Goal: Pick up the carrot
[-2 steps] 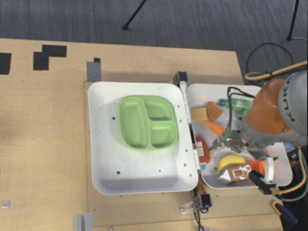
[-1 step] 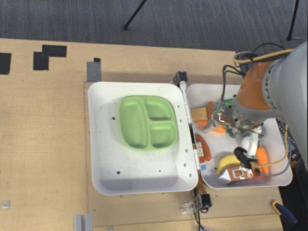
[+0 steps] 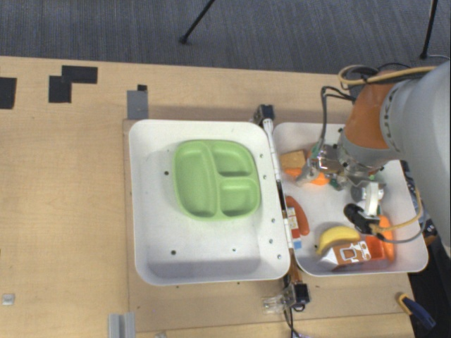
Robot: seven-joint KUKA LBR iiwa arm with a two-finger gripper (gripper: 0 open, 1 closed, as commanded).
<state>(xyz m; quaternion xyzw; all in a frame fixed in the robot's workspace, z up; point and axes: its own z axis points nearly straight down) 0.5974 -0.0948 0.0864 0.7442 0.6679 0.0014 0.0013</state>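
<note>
A: Where's the carrot point(image 3: 318, 179)?
B: Right bin point(image 3: 416, 263), upper left, under the gripper point(image 3: 325, 169), beside the bread point(image 3: 293, 163).
A: Grasped?
B: Can't tell; it's the reaching step. Next comes a firm close, then lifting.

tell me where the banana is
The banana lies in the right bin, near its front edge, just left of the orange carton.

A pale wood bench point(image 3: 63, 210) fills the lower view; beyond it lies grey carpet point(image 3: 106, 13), crossed by what may be tripod legs point(image 3: 208, 9).
</note>
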